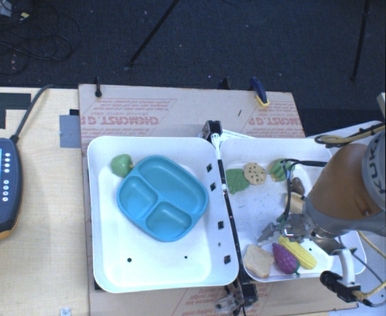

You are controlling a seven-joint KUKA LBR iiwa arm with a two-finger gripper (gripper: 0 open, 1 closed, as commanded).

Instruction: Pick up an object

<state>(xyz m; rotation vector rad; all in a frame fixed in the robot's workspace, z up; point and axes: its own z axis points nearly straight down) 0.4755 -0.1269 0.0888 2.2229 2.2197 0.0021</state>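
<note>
Gripper (280, 231) low in right bin (262, 212), finger state can't tell, arm (343, 189) over it; yellow corn (298, 253), purple piece (284, 258) and bread slice (259, 261) just below it, blue divided plate (162, 197) in left bin (153, 268).

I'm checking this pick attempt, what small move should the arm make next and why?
Probably lower straight down a little: the gripper hangs in the right bin just above and left of the toy corn and purple piece, and nothing sits visibly between it.
</note>
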